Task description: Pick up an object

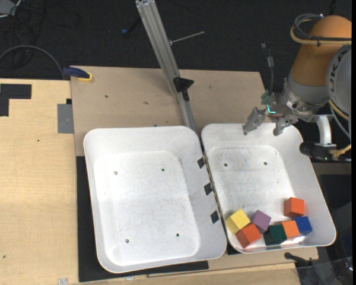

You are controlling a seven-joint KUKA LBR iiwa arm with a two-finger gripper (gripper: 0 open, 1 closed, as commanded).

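Up at the far rim of the right bin, the gripper hangs with its two fingers spread apart and nothing between them — released, then, and well away from anything it could take. Behind it the orange band and grey arm lean in from the bin's right side. Everything worth picking sits at the opposite, near end of that same bin, bunched into its near right corner: a yellow cube, a purple cube, a red-orange cube, a green cube, an orange cube, a blue cube, and one more red cube standing slightly apart, a little farther from the near rim than the rest. They look like small solid blocks — light, stiff, hard-faced, unlikely to deform or break, and probably a bit slick on their painted sides. Flat opposite faces suit a two-finger pinch, taken square across the middle. The crowding is the trouble, I judge: most cubes touch or nearly touch a neighbour, leaving little room for a finger to drop alongside. The lone red cube seems the easiest hold, having bare floor around it; the yellow one, at the cluster's edge toward the left bin, is a fair second.
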